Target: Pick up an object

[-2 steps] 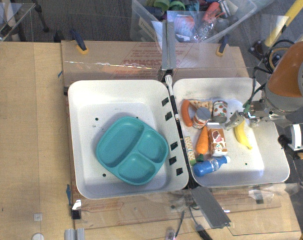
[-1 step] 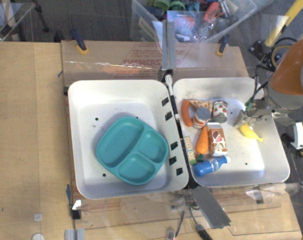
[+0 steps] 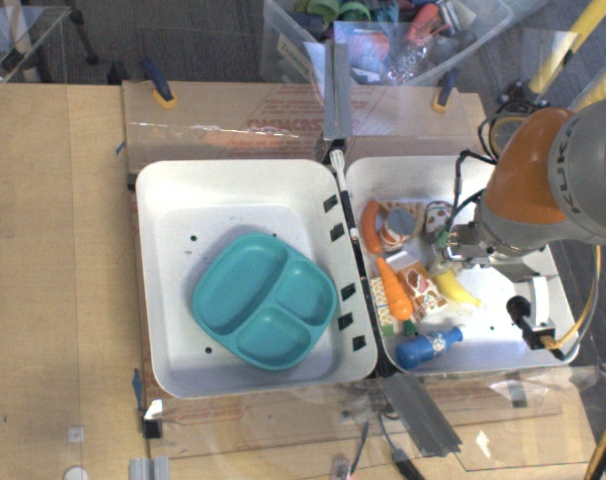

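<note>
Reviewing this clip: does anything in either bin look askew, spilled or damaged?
Nothing looks damaged or spilled. The teal divided plate lies askew in the left bin. The toys in the right bin, including a carrot and blue bottle, crowd its left side.

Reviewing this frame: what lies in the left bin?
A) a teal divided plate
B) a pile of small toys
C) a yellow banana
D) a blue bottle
A: a teal divided plate with three compartments lies in the left bin, while the small items, such as the blue bottle and the yellow banana, lie in the right bin.
</note>
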`<state>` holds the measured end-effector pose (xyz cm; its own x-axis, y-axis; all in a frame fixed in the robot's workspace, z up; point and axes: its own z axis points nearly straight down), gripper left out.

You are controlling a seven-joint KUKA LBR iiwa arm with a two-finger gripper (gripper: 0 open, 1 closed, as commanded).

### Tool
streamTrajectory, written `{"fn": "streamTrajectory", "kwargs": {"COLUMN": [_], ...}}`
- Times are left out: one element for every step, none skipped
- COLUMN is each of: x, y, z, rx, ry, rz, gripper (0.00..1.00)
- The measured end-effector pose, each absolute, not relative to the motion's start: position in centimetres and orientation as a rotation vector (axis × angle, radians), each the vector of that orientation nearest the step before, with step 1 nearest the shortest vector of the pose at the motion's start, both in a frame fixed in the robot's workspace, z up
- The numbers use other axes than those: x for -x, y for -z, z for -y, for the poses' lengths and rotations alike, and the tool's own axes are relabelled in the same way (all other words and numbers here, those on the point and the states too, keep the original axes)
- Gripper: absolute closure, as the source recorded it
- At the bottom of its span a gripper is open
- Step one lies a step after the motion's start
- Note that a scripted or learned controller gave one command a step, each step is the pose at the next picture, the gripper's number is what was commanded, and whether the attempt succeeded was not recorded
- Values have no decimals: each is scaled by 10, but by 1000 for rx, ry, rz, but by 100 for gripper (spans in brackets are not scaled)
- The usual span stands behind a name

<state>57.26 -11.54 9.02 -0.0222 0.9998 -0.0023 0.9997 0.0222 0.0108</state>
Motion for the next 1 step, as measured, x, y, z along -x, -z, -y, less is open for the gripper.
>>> {"fn": "streamTrajectory", "kwargs": {"x": [-591], "y": [-184], "z": [48], "rx": [-2256], "ry": [0], "rz": [-2188], "gripper": [100]}}
